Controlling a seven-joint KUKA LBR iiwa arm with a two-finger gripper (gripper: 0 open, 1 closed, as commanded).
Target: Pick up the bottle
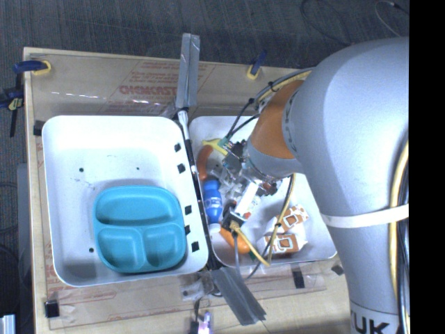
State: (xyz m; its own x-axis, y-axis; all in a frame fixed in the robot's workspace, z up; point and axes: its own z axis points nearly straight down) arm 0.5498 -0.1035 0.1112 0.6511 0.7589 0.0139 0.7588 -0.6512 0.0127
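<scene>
Bottle (213, 202) lies beside claw (233, 195) — right bin (316, 245).

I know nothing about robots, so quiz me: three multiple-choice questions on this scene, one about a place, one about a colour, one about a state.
1. Where does the divided tray lie?
A. left bin
B. right bin
C. on the bench outside the bins

2. What colour is the tray?
A. red
B. blue
C. green

3. How does the bottle rest?
A. standing in the left bin
B. lying in the right bin by the divider
C. standing on the tray

Answers: 1 A, it sits on the left bin's floor. 2 B, it is light blue all over. 3 B, its blue body lies along the right bin's left wall, near the gripper.
</scene>
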